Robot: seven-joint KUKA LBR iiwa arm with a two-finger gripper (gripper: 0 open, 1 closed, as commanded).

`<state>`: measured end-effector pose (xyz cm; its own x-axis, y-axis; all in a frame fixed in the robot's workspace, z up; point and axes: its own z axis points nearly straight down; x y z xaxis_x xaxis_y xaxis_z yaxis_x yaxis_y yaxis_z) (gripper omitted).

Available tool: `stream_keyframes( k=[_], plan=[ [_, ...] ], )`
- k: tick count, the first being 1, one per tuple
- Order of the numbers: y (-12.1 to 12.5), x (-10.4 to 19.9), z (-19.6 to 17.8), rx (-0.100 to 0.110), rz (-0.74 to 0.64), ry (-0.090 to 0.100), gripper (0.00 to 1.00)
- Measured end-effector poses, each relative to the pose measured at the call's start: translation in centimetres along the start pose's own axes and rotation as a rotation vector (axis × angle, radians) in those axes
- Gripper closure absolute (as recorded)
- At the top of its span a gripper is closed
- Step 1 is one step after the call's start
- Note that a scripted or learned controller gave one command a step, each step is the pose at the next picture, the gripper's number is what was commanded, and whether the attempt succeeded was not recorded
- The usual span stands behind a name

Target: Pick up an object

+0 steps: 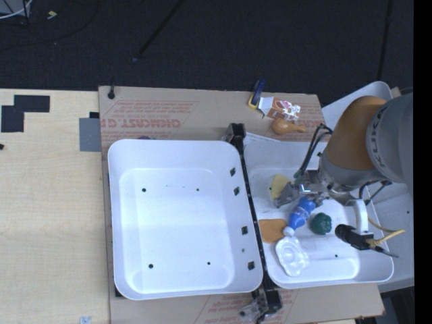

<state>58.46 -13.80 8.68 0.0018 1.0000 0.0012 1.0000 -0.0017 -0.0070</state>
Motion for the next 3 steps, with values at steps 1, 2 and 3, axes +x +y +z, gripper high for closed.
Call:
stream_keyframes(
  k=[1,2,3],
  plan=[
    [0.2,-0.1,-1.0,-0.003,0.004,0.000,1.00],
    [-6.3,8.3,-10.5,-0.006,-0.007,0.003,1.00],
    [-0.3,15.8,-16.6,-0.014,-0.010,0.001,1.00]
  ],
)
